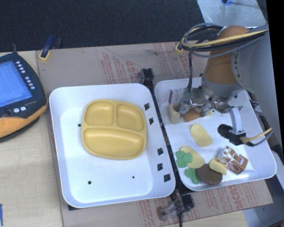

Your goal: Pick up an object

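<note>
Near edge of the right bin (pixel 261 175) holds a tight cluster: a brown round piece (pixel 208 174), green ridged pieces (pixel 184 158), a small yellow block (pixel 217 166) and a brown-and-white packet (pixel 233 159), most of them touching or overlapping. Poor picks, since a grab there would catch two things at once.

Mid-bin, a pale yellow oval piece (pixel 201 134) lies by itself, apart from the cluster and from the wall. Best target: free on every side and flat on the floor.

Farther back, the gripper (pixel 194 104) sits low over the bin's far-left corner, among small items: a tan piece (pixel 175 115) just beside the left wall and something orange-brown (pixel 193 114) under the metal parts. Cannot tell whether the pincer is apart or together; the wrist body covers it, and nothing can be seen held.

Judgement: the step is closing on an object in that corner. To do it well, come straight down centred on one item, stay off the bin wall, then lift straight up and check. Corner crowding is probably the main risk.

The left bin (pixel 66 144) holds a yellow divided tray (pixel 114 129), not involved.
</note>
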Available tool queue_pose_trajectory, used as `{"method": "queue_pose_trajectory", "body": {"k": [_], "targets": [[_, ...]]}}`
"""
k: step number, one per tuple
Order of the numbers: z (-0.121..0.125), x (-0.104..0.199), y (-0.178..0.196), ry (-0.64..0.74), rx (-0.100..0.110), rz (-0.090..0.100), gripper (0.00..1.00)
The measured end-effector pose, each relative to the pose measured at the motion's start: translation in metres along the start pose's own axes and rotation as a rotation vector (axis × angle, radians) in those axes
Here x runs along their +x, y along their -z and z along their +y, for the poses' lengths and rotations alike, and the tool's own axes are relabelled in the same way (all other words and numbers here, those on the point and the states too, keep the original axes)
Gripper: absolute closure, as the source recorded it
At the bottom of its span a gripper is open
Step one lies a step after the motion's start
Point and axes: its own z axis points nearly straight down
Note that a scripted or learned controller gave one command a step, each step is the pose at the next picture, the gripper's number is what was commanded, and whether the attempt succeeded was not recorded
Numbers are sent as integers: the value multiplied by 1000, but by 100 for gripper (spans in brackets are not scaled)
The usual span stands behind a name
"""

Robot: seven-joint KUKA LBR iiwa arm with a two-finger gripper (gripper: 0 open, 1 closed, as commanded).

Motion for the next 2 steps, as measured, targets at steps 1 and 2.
{"method": "queue_pose_trajectory", "body": {"k": [1,2], "targets": [[-3,-3,11,0,6,-2,100],[2,73,106,4,-4,2,100]]}}
